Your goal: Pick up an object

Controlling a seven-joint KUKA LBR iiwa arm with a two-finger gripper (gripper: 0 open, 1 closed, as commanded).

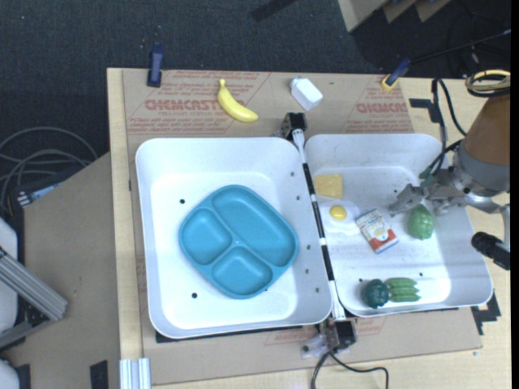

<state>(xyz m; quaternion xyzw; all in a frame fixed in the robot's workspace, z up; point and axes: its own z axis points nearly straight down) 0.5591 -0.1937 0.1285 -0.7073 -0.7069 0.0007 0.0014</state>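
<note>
Left bin [154, 177] holds a blue divided plate [236, 240]. Right bin [462, 286] holds a yellow cheese slice [328, 186], fried egg [338, 213], small carton [377, 230], green round fruit [420, 223], green vegetable [390, 291]. Gripper [419, 194] over right bin, beside the fruit. Banana [233, 104] lies on the bench [186, 96].

I work in a robotics lab, not a home: my bench [122, 217] is plain wood covered by printed cardboard [186, 104], loose cables [40, 164] lie on the dark carpet [81, 23], and the food in my right bin [462, 286] is toy plastic
</note>
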